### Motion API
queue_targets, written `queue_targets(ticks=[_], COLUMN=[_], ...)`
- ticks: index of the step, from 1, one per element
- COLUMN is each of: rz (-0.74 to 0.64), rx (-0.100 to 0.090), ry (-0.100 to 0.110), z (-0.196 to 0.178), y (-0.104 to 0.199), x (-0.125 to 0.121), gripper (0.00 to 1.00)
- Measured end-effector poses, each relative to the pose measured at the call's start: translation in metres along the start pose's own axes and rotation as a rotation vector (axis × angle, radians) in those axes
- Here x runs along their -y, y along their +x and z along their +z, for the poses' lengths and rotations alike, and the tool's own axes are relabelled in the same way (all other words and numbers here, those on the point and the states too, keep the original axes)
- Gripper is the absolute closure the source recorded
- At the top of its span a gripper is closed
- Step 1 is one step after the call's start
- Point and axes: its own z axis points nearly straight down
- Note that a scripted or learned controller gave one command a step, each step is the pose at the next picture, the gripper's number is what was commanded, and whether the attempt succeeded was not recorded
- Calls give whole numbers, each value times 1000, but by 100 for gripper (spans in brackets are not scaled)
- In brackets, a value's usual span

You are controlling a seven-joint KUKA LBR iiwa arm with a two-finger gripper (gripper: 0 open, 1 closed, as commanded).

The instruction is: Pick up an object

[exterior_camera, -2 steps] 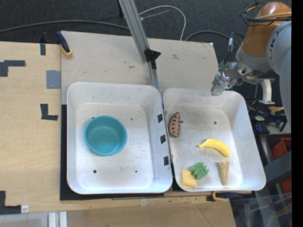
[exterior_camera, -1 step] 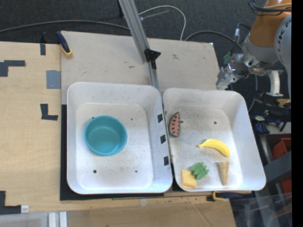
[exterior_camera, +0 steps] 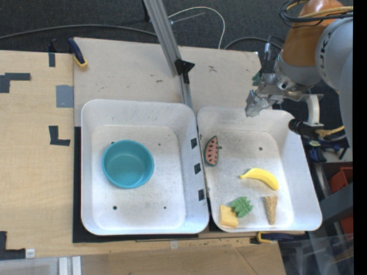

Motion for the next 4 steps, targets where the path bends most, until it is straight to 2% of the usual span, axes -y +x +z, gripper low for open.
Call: queue_targets(ticks=[1, 4], rz=[0, -3], rx=[0, -2], ry=[1, 0], z=[6, -28], y=[43, 204], x=[19, 84], gripper=[100, 100])
